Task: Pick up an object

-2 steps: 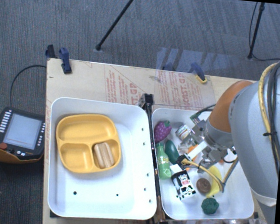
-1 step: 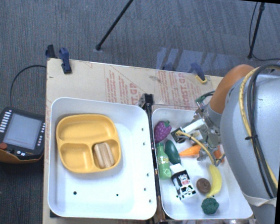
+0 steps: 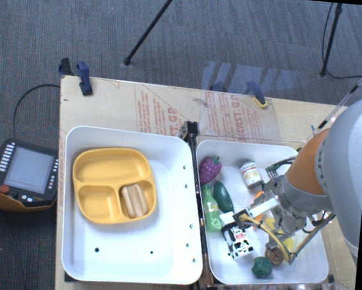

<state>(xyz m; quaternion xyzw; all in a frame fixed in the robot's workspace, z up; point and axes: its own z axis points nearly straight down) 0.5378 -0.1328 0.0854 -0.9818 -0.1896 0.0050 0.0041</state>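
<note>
My gripper (image 3: pixel 276 230) hangs low over the right bin (image 3: pixel 313 268), near its middle right, at the end of the grey arm with the orange band. Just left of it lies a black-and-white cow toy (image 3: pixel 241 245). A small brown round thing (image 3: pixel 275 254) and a dark green broccoli piece (image 3: pixel 261 267) lie just below it. Farther left are a purple bunch of grapes (image 3: pixel 209 170), a dark green vegetable (image 3: pixel 222 196) and a light green bottle (image 3: pixel 210 210). A small labelled can (image 3: pixel 250 174) stands toward the back. Nothing is visibly held.
The left bin (image 3: pixel 124 257) holds a yellow divided plate (image 3: pixel 111 166) with a brown bread roll (image 3: pixel 134 200) in one compartment. A teach pendant (image 3: pixel 23 176) lies on the floor at the left. Clamps sit on the bench's far edge.
</note>
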